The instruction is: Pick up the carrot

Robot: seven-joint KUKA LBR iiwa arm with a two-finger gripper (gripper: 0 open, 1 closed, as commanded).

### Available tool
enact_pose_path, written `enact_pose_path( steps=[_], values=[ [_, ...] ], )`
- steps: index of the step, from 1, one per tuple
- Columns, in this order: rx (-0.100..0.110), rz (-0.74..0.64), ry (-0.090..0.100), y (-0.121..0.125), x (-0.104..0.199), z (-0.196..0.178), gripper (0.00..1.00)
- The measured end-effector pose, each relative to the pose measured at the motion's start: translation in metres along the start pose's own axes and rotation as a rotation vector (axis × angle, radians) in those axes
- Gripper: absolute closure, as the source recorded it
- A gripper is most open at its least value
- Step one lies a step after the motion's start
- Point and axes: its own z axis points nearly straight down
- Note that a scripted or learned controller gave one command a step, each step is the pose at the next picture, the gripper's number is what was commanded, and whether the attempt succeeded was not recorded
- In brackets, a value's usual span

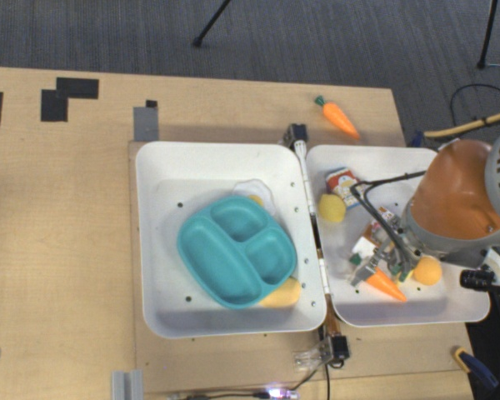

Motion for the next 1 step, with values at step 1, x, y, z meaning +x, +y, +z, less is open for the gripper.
enact_pose_path(
  steps=[1],
  values=[
    [-0.007,0.003,-0.018,0.0019,-0.0057,-0.014,1.0]
  ],
)
